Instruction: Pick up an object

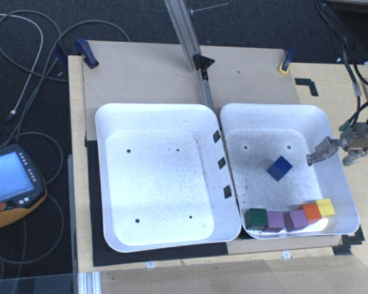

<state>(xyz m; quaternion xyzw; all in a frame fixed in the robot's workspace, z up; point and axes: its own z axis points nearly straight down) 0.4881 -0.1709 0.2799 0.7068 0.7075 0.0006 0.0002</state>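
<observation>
We judge the task to be at its opening stage: nothing has been picked up yet. The hand (pixel 329 152) sits at the right edge of the right bin (pixel 314 116), just over its rim, with only the grey end of it reaching into the frame, and we cannot tell how far it is open; nothing shows in its grip. The nearest candidate, a blue cube (pixel 279 168), lies alone on the bin floor, tilted so it reads as a diamond, a little to the left of the hand and apart from it. Along the bin's near wall a row of blocks rests side by side: a green cube (pixel 256 218), a purple cube (pixel 275 220), a second purple block (pixel 296 218), an orange cube (pixel 313 212) and a yellow cube (pixel 325 207), each touching or nearly touching its neighbour. The left bin (pixel 156 112) beside it holds none of the blocks. What remains, as we see it, is the whole job: choose an object, bring the hand over it, descend, close and lift. The lone blue cube looks the easier target, since the row pressed against the wall leaves little room to either side.
</observation>
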